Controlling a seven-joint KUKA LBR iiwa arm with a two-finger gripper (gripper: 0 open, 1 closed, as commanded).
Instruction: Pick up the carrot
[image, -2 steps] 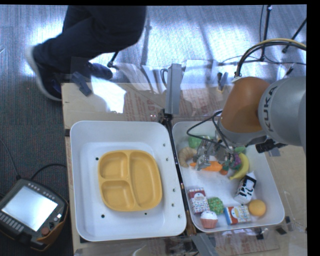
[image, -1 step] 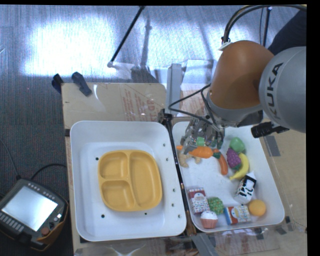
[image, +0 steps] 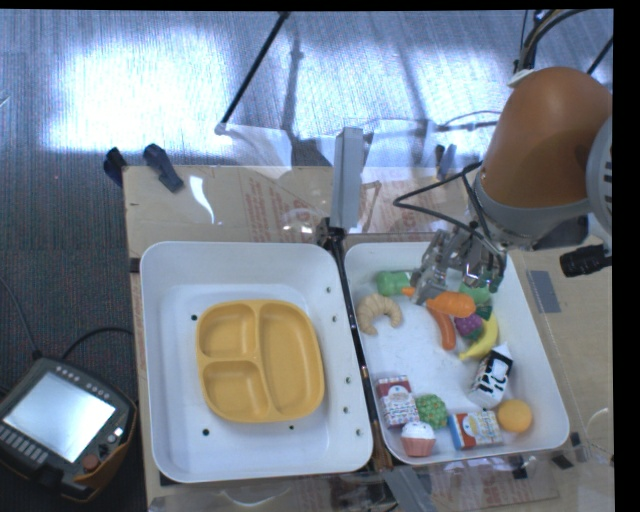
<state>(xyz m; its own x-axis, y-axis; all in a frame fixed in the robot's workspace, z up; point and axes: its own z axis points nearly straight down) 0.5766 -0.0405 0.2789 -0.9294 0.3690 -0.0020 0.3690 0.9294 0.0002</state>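
The carrot (image: 453, 303), orange with a green leafy end pointing right, lies near the back of the right bin (image: 548, 372). A red sausage (image: 443, 329) lies just in front of it and purple grapes (image: 468, 325) touch its right side. My gripper (image: 460, 288) hangs directly over the carrot's far side, low in the bin and open, with one fingertip (image: 427, 291) left of the carrot. Nothing is held between the fingers. The wrist and orange band hide the bin's back right corner.
The right bin also holds a croissant (image: 380, 312), a green vegetable (image: 393, 283), a banana (image: 482, 338), a milk carton (image: 492, 375), an orange (image: 514, 415), a cupcake (image: 418, 438) and small boxes. A yellow divided plate (image: 260, 360) sits in the left bin (image: 165, 290).
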